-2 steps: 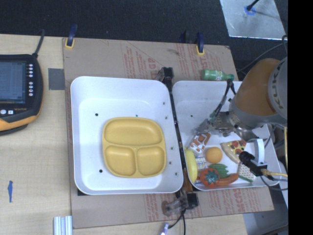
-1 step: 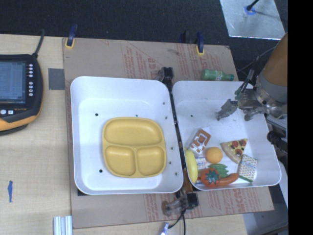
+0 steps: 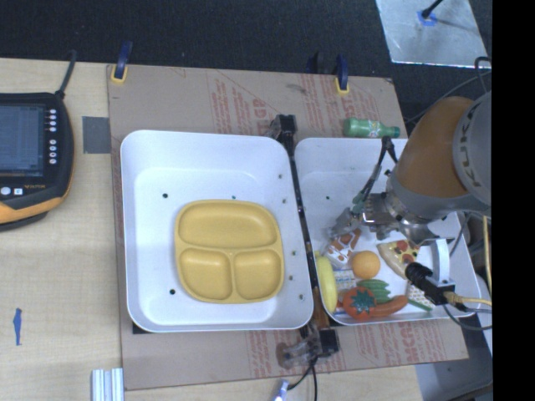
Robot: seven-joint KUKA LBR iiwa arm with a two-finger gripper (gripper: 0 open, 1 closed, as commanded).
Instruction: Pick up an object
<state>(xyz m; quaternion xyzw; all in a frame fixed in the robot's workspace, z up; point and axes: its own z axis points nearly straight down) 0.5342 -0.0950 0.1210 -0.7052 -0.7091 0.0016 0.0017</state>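
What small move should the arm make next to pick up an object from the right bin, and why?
Probably a short descent toward the orange ball. The gripper sits low in the right bin, just above the cluster of toy food, with nothing seen between its fingers. The ball lies slightly below it in the camera view, beside the banana, so a small shift toward it first seems wise.

arm (image 3: 435,161): grey, orange band above wrist, reaching in from the right | gripper (image 3: 347,224): lowered, pointing left of wrist
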